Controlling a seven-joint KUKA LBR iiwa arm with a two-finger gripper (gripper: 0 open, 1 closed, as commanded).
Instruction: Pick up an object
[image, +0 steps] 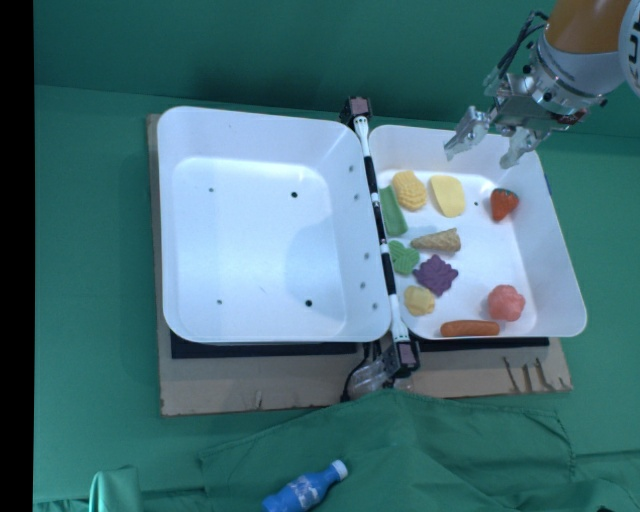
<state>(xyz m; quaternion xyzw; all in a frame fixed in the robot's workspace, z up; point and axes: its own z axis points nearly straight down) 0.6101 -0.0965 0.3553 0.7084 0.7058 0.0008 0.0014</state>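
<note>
Toy food pieces, the candidates for picking, all lie in the right bin (560, 270); we see nothing between the fingers yet. We note the gripper (492, 143) hanging above the far edge of that bin, fingers spread apart and holding nothing, with the orange band (590, 22) of the arm at the top right corner. Nearest to the gripper we log a strawberry (503, 203) by the right wall, then a yellow slice (447, 195) and a corn cob (408, 190) side by side. A green pod (392, 212) lies along the divider side, an ice cream cone (437, 240) sits mid-bin, and a purple grape bunch (435, 273) rests just beside a green leaf piece (403, 257). Toward the near edge we record a small yellow piece (419, 300), a pink round fruit (506, 302) and a carrot (469, 328). On the green cloth (420, 455) in front of the bench lies a blue bottle (303, 489).
</note>
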